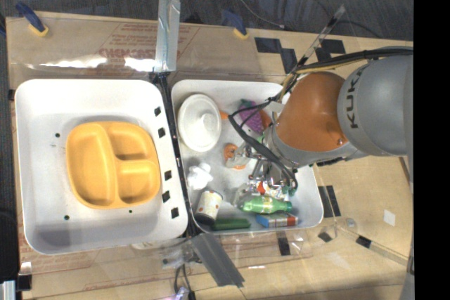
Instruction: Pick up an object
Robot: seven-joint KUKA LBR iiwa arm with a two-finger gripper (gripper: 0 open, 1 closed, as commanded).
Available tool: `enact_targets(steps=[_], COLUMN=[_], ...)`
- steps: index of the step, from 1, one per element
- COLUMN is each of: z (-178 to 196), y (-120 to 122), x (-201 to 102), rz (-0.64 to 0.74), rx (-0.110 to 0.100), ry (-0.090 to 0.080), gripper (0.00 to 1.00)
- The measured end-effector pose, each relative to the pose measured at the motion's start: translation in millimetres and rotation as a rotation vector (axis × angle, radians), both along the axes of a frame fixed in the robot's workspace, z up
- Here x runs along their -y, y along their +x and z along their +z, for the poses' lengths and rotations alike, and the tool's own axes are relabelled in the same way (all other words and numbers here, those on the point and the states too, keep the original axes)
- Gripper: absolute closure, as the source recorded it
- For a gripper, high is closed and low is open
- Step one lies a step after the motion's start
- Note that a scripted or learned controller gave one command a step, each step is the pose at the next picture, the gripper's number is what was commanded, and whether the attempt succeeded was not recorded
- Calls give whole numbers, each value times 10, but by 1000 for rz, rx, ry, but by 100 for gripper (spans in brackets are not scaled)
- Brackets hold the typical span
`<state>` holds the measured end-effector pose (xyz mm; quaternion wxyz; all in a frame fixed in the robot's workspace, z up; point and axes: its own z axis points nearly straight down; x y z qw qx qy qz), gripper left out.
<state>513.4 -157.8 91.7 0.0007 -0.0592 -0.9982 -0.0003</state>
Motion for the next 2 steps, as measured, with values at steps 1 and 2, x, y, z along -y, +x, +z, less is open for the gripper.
enact_targets(steps=[1,2], z=[2,10], y=[-73,563], x=[286,-35], rz=[108,157], rx=[2,5], ry=[28,1], gripper=[0,0])
